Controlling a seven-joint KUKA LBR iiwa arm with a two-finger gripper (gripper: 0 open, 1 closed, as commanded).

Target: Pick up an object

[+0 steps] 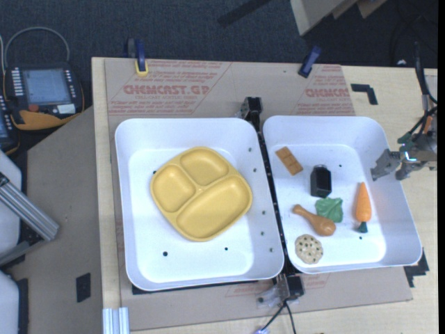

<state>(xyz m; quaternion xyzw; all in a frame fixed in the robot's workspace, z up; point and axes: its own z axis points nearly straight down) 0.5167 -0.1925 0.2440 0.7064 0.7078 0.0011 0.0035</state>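
White plastic bins sit side by side on the bench point(104, 186), which is covered with printed cardboard. From my remote station I note the left bin point(132, 207) holds a yellow divided plate point(201, 193), lying flat near its middle.

The right bin point(389, 242) holds six items. At the far left lies a tan cracker piece point(289, 161). Just right of it and nearer is a black block point(320, 181). A green leafy piece point(329, 208) lies near the block's near side, touching a brown drumstick point(313, 220) to its left. A speckled cookie point(309, 248) lies at the near edge of the group. An orange carrot point(362, 202) lies lengthwise to the right, apart from the rest.

The gripper point(398, 164) is at the right bin's right rim, above the wall, to the right of and farther than the carrot. I see nothing between the jaws. Whether the jaws are spread or pressed together I cannot tell; the parts are small and blurred.

A blue and yellow clamp point(140, 56) and a blue clamp point(309, 61) sit at the far edge of the bench.
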